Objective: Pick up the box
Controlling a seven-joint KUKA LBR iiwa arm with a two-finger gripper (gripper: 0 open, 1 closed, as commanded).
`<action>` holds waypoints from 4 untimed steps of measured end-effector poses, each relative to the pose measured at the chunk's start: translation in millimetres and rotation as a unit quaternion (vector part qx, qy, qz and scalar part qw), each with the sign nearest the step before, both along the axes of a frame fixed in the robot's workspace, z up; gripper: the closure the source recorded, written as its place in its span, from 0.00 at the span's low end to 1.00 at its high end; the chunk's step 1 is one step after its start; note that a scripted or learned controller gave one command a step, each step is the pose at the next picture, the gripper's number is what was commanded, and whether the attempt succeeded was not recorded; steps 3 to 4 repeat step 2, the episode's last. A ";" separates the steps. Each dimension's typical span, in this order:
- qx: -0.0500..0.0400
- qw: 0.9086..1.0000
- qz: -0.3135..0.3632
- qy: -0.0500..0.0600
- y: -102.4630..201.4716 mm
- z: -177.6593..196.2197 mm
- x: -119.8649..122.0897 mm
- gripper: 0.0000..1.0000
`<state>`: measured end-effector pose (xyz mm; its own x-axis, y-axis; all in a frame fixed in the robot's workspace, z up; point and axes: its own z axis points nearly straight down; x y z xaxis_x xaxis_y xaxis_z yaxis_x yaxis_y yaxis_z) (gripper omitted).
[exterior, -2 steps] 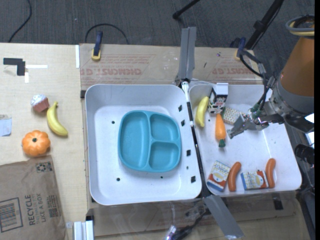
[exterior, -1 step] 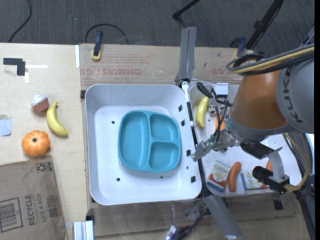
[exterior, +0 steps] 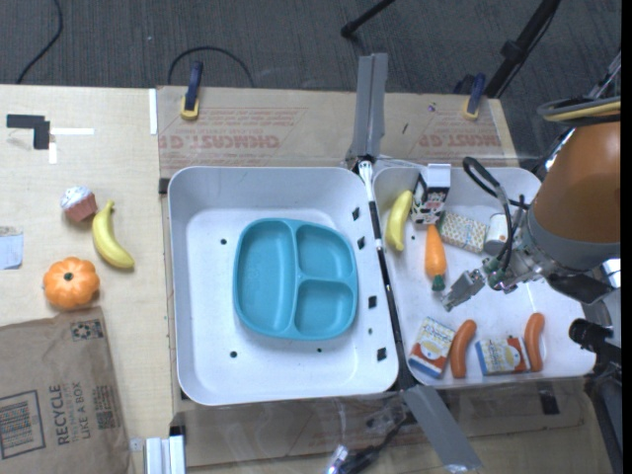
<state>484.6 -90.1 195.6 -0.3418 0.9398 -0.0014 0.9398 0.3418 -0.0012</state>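
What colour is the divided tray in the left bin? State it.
Light blue tray, clearest in the camera view.

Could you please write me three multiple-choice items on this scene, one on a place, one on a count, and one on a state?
1. Where does the blue divided plate lie?
A. left bin
B. right bin
C. bare bench

2. How many bananas are in view?
A. one
B. two
C. three

3. The gripper is:
A. above the right bin's items
B. over the plate
C. beside the pumpkin

Answers:
1 A, it sits inside the left bin.
2 B, one banana in the right bin, another banana on the bench.
3 A, it hangs near the carrot.
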 end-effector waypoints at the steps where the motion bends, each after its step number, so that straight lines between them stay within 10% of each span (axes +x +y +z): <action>1: 0.001 0.999 0.036 0.001 45.7 -4.8 -7.0 0.00; 4: 0.001 0.999 0.049 0.001 58.4 -4.8 -6.7 0.00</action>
